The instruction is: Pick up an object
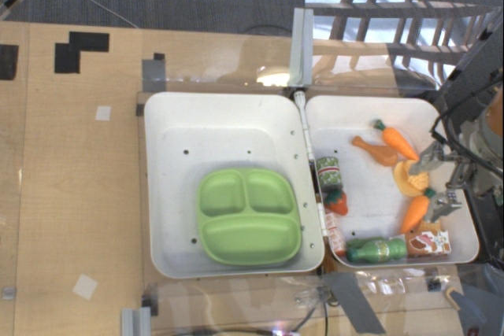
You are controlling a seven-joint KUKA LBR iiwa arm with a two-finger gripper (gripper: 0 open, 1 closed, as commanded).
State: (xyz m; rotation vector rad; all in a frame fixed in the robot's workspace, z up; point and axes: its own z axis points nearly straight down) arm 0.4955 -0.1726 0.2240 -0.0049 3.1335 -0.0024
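So the left shallow white plastic bin [169,134] holds just a glossy green three-section plate [248,216]. The right white bin [354,110] has two orange toy carrots [396,142] [415,211], a brown drumstick [376,152], a yellow piece [411,180], a green bottle [376,249], a small carton [429,242], a striped can [327,171] and a strawberry [337,202]. The gripper [438,183] hangs at the right edge, fingers spread, nothing between them, beside the yellow piece.

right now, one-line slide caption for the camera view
Gripper open above toy carrots and other play food in the right bin; green divided plate in the left bin.
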